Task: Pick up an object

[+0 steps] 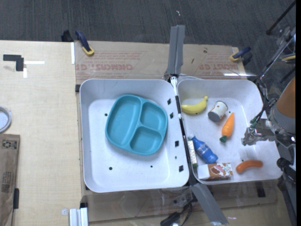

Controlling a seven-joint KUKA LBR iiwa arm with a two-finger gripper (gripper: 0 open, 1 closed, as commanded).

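Note:
The right bin [249, 91] holds a yellow banana [194, 106], a small grey and white cup on its side [217, 112], an orange carrot [227, 126], a blue bottle [203, 150], a small juice carton [216, 171] and an orange sausage-shaped toy [249, 165]. My gripper [249, 137] hangs over the right side of this bin, right of the carrot and above the sausage toy. Nothing shows between its fingers.
The left bin [94, 140] carries a blue three-compartment plate [137, 124]. A grey divider bar [176, 48] runs between the bins at the back. Cardboard [122, 62] lies behind the bins, held by clamps [84, 44]. A roll of tape [3, 120] sits at far left.

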